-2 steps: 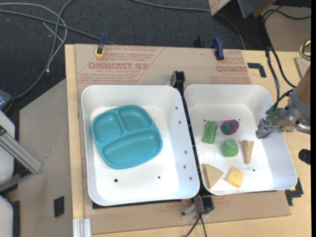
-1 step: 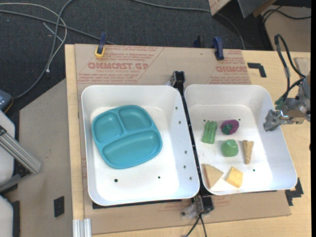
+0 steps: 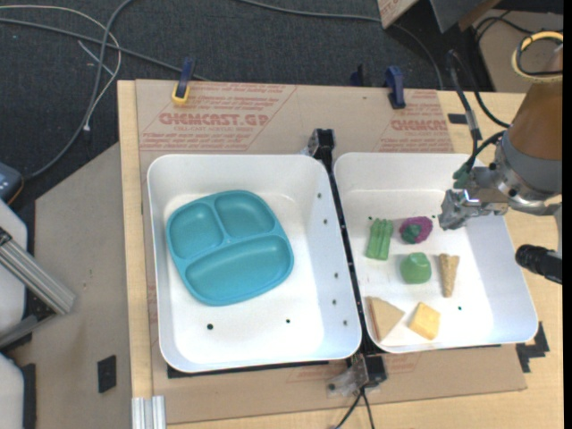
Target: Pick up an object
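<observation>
Nearest to us, along the near wall of the right bin [image 3: 500, 333], we find a tan wedge [image 3: 384, 316] and, just to its right, a yellow block [image 3: 425, 320]; the two lie close together but apart. Farther in, we see a green rounded piece [image 3: 415, 267] with a tan cone [image 3: 447, 273] just to its right, the cone lying flat with its tip toward the near side; beyond these lie a green ridged piece [image 3: 380, 239] and, to its right, a purple piece with a green top [image 3: 415, 231].

The gripper [image 3: 450, 211] hangs over the far right part of the right bin, just right of the purple piece; we see nothing between its fingers, and we cannot tell from this angle whether they stand wide or narrow. The arm [image 3: 536, 141] enters from the right.

In the left bin [image 3: 170, 329] we find a teal divided plate [image 3: 231, 246] with three compartments, lying flat near the bin's left side.

Beyond both bins, the cardboard sheet [image 3: 268, 114] under them carries red printing that we read as "GIGACAST GP", with a second partial print at far right; two blue clamps [image 3: 185, 79] grip its far edge.
</observation>
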Robot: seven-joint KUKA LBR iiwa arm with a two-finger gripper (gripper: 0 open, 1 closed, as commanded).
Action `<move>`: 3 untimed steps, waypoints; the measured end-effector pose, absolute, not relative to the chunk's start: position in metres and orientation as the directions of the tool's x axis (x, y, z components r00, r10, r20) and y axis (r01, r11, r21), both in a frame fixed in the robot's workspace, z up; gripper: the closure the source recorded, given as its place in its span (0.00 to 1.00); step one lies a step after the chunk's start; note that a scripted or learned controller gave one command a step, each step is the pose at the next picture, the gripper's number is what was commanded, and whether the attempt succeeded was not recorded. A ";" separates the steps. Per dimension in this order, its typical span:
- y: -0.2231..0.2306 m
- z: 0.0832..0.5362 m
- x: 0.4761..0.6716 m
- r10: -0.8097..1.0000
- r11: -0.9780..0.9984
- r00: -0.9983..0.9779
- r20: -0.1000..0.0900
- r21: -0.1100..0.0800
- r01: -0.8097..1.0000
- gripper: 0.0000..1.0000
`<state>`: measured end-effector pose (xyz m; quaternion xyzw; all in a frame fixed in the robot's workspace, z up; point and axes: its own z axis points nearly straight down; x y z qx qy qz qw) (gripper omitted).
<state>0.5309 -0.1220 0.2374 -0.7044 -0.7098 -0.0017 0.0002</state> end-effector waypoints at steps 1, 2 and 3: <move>-0.072 0.244 0.533 1.000 0.007 -0.007 0.003 0.002 1.000 1.00; -0.009 0.245 0.543 1.000 0.008 -0.008 0.003 0.001 1.000 1.00; 0.047 0.232 0.556 1.000 0.006 -0.006 0.002 0.000 1.000 1.00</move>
